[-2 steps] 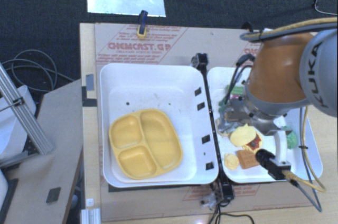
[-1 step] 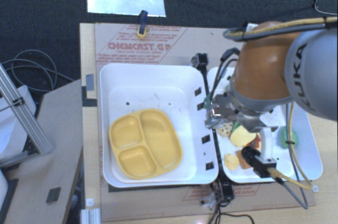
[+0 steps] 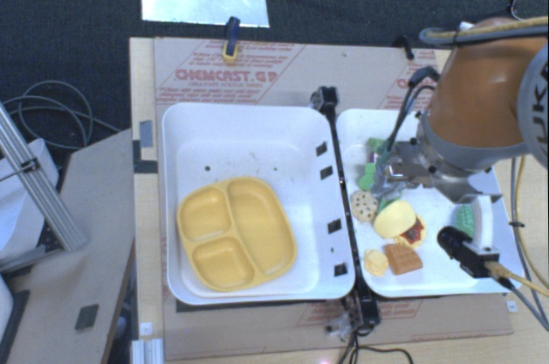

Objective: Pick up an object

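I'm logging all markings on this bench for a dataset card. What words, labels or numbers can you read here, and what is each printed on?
"CHEMCAST GP" in red, as best it reads, on the brown protective sheet behind the left bin; the last letters are blurred.
More red print on the same sheet near the right bin and along the front edge: too cut off or blurred to read.
No readable text on the yellow tray or the toy food.

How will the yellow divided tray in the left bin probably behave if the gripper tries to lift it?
The yellow tray looks like moulded plastic, so probably stiff and light. It is wide and lies flat in the left bin, so a two-finger gripper likely needs its rim. Gripped at one edge, it may tilt or slip, since its surface looks smooth.
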`<state>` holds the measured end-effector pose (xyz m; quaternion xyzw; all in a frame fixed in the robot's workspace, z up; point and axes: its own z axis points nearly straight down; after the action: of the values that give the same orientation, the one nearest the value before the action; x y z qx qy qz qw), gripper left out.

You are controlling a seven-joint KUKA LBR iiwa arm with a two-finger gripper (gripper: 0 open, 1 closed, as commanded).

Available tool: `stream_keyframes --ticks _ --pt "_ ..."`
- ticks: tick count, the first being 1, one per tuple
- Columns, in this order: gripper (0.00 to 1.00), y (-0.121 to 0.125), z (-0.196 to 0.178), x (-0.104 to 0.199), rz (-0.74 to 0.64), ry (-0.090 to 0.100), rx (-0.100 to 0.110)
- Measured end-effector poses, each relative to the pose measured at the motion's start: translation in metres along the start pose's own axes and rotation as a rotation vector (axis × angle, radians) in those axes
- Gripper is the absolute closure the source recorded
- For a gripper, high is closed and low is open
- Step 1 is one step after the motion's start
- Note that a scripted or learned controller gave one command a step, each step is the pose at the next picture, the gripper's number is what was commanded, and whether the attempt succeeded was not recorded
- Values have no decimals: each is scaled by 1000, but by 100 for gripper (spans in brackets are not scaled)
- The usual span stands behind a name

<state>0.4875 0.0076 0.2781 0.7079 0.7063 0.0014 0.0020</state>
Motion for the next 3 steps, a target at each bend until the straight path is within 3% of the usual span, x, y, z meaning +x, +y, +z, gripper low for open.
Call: stream_keyframes --ticks 1,2,3 --pt "100 -3 99 44 -8 2 13" --pt "100 0 51 26 -2 1 0" --pt "100 -1 45 89 -11 3 3"
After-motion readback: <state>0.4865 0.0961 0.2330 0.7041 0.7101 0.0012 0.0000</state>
